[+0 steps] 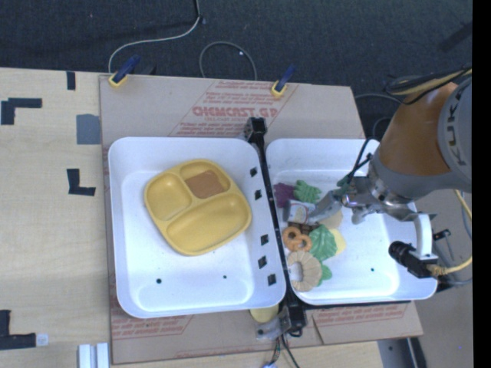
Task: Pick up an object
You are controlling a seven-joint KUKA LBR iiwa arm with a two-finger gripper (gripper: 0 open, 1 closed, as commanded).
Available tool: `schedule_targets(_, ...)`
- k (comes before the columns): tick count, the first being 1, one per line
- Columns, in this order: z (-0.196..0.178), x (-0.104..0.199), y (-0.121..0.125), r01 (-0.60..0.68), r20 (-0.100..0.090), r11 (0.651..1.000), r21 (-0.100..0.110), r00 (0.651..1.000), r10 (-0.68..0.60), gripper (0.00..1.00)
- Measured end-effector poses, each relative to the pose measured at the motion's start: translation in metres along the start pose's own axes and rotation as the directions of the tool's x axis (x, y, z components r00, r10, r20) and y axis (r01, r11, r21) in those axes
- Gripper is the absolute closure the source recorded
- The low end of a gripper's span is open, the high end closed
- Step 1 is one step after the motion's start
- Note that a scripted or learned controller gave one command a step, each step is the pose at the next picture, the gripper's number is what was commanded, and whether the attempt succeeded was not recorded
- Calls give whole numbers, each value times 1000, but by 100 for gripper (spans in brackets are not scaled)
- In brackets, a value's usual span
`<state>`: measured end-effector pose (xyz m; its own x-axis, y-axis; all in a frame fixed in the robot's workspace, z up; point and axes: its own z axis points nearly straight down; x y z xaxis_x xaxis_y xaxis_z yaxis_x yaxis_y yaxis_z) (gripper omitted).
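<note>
I cannot tell how the gripper (316, 209) is set. It reaches low into the right bin (360, 278), over a heap of toy food (307, 240) by the middle wall, likely to grab one. A yellow tray (198, 205) sits in the left bin (134, 282).

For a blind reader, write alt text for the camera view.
A grey and orange arm reaches from the right over the right bin, above a pile of small toys. The left bin holds a yellow tray.
</note>
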<state>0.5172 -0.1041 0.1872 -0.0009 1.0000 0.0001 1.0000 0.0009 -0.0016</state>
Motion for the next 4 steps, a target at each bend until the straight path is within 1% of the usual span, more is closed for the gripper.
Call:
schedule_targets(1, 102, 3, 11, -4, 7, 1000, -11, 1000, 4, 0)
schedule_targets(2, 42, 10, 88, 4, 2, 1000, -11, 1000, -4, 0)
schedule_targets(3, 22, -25, 140, 1, 2, 1000, -7, 1000, -1, 0)
schedule_targets(4, 93, 5, 100, 0, -1, 1000, 5, 1000, 0, 0)
